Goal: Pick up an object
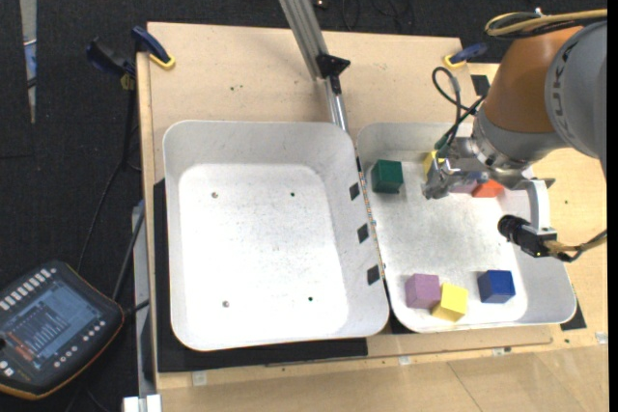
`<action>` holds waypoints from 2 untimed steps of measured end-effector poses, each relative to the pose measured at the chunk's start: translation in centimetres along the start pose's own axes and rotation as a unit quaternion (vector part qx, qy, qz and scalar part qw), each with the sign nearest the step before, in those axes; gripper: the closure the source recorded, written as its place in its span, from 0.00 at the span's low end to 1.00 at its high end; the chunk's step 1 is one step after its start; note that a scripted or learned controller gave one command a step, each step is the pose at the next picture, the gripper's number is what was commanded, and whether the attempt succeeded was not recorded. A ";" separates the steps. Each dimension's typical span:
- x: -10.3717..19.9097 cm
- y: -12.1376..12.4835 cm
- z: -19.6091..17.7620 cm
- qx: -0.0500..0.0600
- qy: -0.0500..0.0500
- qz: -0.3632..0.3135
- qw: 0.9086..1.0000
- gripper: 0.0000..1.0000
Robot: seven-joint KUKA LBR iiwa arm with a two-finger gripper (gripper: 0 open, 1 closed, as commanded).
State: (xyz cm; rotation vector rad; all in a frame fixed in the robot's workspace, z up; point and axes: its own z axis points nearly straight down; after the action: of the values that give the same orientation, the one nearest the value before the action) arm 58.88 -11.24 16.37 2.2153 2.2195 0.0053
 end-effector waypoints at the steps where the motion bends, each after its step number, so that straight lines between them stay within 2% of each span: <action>1: -0.3 0.2 -4.3 0.001 0.000 0.000 1.000 1.00; 2: -0.3 0.4 -9.7 0.000 0.000 -0.001 1.000 1.00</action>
State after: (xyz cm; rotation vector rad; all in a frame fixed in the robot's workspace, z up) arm 59.22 -11.48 26.04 2.2139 2.2207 0.0056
